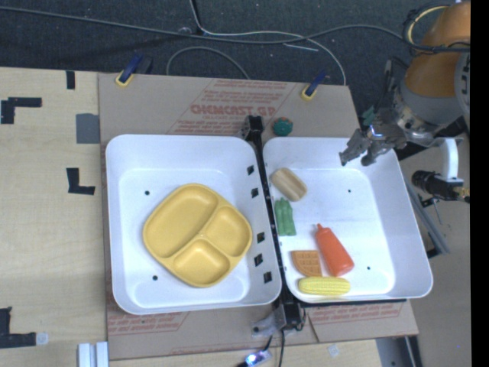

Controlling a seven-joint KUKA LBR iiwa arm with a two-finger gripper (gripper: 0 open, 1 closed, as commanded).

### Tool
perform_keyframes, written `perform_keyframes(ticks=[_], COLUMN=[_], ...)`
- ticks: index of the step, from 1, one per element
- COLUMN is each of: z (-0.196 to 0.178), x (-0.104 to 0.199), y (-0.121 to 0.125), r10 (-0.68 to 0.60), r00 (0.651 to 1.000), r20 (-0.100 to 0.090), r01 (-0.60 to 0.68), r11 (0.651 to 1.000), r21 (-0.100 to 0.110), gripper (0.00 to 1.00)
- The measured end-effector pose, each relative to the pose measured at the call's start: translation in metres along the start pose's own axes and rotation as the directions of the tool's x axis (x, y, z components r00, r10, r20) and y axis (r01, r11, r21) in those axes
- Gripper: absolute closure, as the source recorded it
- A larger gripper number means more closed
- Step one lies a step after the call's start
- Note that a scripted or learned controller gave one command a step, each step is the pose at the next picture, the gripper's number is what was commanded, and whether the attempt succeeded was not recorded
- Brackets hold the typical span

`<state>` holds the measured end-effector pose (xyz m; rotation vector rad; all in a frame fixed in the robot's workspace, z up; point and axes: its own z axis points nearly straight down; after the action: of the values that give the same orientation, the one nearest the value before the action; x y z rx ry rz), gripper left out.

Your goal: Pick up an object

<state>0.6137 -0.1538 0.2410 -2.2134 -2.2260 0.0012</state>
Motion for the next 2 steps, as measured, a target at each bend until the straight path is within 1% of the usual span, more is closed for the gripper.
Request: perform_keyframes(ticks=[1, 2], z=[-0.007, 0.008], x=[0.055, 0.106], y=[-0.007, -0.019], r10=[0.001, 0.001], r00=[1.0, 1.0], r20=[0.001, 0.0], r01=[-0.001, -0.001], r11=[1.0, 1.0], r21=[-0.001, 0.001], gripper=[1.0, 1.0])
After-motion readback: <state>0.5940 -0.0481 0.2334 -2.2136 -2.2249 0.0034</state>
